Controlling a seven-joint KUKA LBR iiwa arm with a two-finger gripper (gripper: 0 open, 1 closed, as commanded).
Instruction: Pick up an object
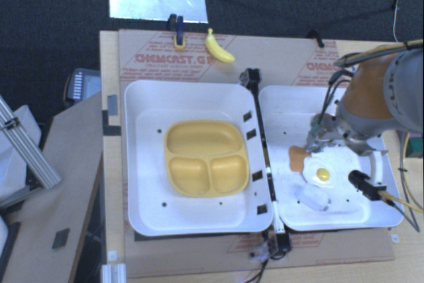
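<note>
Fingertips' spread I could not tell; gripper (317, 140) hovered just above the fried egg (318, 173), orange piece (297, 158) beside; I judged a straight, centred descent best.

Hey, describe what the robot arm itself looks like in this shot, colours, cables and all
The arm is thick and rounded, grey, with a broad orange band above the wrist. Thin dark cables loop along its upper side near the band. At its tip sits a small dark metal gripper, too compact and shadowed to make out finer detail.
</note>
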